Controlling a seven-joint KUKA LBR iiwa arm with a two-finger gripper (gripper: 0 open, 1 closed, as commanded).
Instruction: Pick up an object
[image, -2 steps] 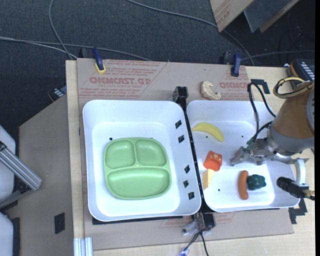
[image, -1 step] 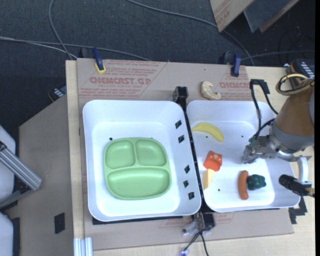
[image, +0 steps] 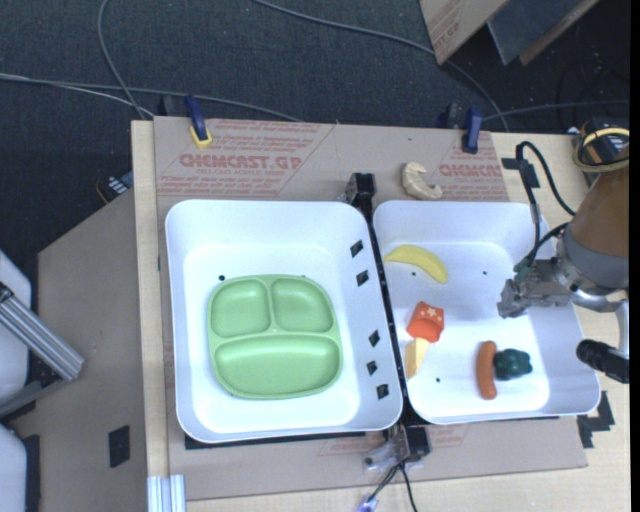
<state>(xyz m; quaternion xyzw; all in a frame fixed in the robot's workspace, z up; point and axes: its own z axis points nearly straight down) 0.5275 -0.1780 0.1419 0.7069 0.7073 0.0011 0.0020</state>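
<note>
Lighting: we record even, bright overhead light. The two shallow white plastic bins run near overexposure, with faint glare. Shadows: soft, short. Upper left of the frame falls dim. Focus: we find mild softness throughout; small detail coarse.

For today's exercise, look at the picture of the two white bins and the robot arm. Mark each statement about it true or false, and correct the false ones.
1. The green divided plate lies in the left bin. True.
2. The banana lies in the left bin with the plate. False: it lies in the right bin, near its back.
3. The hot dog lies beside the dark green item at the front of the right bin. True.
4. The gripper holds the banana. False: it sits at the right bin's right side, apart from the banana.
5. A beige item lies on the board behind the bins. True.
</note>
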